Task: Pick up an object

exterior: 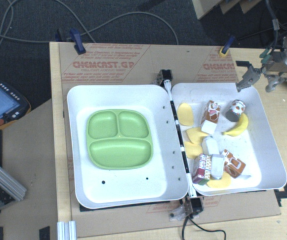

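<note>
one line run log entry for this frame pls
gripper: open, above right bin far corner, holding nothing | banana: in right bin | green plate: in left bin

Plate (pixel 119 145) in left bin (pixel 78 104); banana (pixel 237 126) in right bin (pixel 268 149).

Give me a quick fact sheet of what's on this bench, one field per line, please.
left bin: holds a green divided plate
right bin: holds a pile of small items
items I can name: a banana, some yellow pieces, small printed packets
gripper: open, over the right bin's far right corner, holding nothing
task status: nothing picked up yet
bench surface: brown board with red lettering, blue clamps at its far edge
</note>
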Controlling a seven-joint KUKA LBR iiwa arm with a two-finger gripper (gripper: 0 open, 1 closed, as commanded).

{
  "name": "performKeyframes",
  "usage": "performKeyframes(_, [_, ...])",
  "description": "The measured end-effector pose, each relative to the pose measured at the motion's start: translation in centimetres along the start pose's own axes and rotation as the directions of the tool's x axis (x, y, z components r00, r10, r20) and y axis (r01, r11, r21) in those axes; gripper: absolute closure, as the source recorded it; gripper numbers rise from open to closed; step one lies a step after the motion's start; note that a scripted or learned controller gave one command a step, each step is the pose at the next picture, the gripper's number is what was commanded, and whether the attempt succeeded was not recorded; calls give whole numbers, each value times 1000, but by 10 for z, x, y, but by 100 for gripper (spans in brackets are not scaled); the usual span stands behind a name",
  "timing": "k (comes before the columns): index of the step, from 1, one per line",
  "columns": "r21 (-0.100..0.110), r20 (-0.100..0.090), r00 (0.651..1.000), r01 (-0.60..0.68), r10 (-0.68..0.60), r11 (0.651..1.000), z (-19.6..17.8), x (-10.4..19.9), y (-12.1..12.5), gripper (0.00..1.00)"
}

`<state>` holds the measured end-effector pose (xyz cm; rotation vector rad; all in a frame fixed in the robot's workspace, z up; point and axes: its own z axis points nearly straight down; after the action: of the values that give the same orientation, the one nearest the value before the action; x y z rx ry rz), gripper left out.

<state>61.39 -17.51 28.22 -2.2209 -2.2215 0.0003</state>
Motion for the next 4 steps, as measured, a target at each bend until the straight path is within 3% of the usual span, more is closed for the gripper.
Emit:
performKeyframes(1, [1, 0, 1000, -1, 1, 1000, 74, -38, 6, 0])
performKeyframes(2, [-11, 6, 1000, -1, 1, 1000, 177, -27, 19, 0])
performKeyframes(3, [-14, 3, 1000, 1, -1, 1000, 188, -35, 32, 0])
performKeyframes(4, [-19, 8, 1000, -1, 1, 1000, 187, -13, 37, 0])
